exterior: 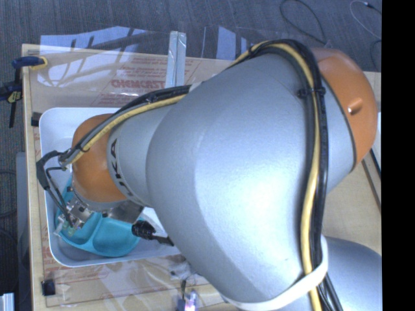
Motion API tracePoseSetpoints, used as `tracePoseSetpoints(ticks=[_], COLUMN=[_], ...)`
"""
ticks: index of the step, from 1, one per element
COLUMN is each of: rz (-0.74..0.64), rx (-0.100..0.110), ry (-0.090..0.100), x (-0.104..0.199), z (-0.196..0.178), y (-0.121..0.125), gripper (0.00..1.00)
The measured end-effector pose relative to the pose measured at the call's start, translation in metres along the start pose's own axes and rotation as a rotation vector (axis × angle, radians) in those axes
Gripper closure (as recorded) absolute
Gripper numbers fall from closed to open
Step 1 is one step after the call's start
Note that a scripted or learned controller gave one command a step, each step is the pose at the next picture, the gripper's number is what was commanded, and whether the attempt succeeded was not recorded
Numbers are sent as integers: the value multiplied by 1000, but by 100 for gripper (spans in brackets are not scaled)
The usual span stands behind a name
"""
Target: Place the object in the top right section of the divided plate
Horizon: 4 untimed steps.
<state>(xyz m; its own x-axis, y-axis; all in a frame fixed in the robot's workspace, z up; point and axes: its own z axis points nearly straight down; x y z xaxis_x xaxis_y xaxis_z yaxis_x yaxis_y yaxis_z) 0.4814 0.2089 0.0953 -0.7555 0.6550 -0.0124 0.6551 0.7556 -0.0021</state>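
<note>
Dark grey carpet [162, 5] lay beyond the bench [97, 86], with black cables looping across it at the top right. On the bench's far side stood clear plastic sheeting [123, 50] with red lettering, and a blue-handled clamp [26, 62] gripped the far left corner. The grey arm [246, 173] took up most of the view, reaching in from the right, an orange band [347, 109] high on its near joint and another above the wrist [94, 167]. A yellow and black cable [311, 128] ran along its body. The wrist hung low over the left white bin [48, 125]. Below it, the gripper [68, 220] sat just above or against a blue divided plate [107, 237] lying in the bin's near left part. Whether the claw was wide or narrow could not be told, as the wrist and wiring hid it. No object apart from the plate could be made out.
</note>
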Motion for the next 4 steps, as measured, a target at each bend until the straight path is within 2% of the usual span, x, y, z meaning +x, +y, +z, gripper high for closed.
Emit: tracePoseSetpoints(ticks=[1,2,3,4], rz=[-72,-318,-439,-328], rx=[-2,-3,4,-2], ry=[2,12,8,13], x=[-3,-35,3,-21], z=[1,-66,4,5], y=[1,-30,1,-10], gripper=[100,100,100,100])
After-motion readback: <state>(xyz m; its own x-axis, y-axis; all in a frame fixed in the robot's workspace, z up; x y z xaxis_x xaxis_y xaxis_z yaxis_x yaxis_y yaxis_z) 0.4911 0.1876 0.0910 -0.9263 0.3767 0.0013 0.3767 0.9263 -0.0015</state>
